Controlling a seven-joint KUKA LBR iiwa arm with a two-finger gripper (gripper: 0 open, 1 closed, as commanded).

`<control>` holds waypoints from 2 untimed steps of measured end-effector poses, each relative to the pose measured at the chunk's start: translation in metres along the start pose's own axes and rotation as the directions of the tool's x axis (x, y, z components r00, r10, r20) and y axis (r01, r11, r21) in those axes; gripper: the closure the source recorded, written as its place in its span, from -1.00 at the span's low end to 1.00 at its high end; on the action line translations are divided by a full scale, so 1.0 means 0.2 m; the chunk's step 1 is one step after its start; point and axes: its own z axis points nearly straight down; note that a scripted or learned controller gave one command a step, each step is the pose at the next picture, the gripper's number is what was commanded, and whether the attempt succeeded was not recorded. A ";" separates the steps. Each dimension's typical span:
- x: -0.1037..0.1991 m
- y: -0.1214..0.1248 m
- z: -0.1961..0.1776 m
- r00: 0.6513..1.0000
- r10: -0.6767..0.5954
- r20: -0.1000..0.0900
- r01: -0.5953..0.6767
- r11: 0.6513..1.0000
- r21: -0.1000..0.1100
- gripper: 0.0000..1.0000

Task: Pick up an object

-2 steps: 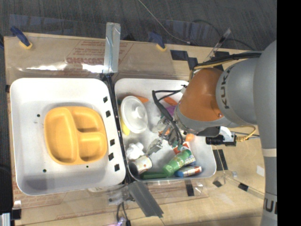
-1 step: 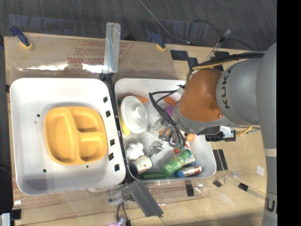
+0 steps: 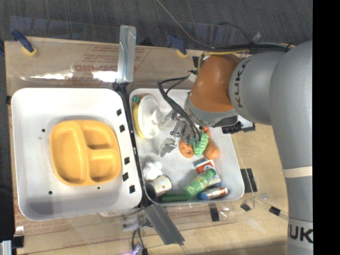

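Reaching is the step in hand: my tool hangs low over the right bin, just off its centre toward ten o'clock, with nothing lifted yet. Its metal fingers point down toward the bin floor and look to stand a little apart with only white floor under them, though the wrist and cables crowd that spot and I may be misreading the gap. I see nothing between them, so I count the tool as unloaded.

Things to pick lie close by. At three o'clock from the tool, almost touching it, sits an orange toy beside a green knobbly toy. Toward six o'clock is a small white lump and below it a tin. Along the bin's bottom edge, at five o'clock, lie a dark green stick, a green bottle and a blue-and-red tube. At eleven o'clock a clear cup leans by the wall. The left bin holds a yellow divided tray.

Next, I judge, the tool must shift toward three o'clock to straddle the orange toy, drop until the fingers flank it, then close and lift straight up. The green toy pressed beside it could block one finger.
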 end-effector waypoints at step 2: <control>0.00 -0.16 0.01 0.994 0.105 -0.004 -0.105 0.994 -0.002 -1.00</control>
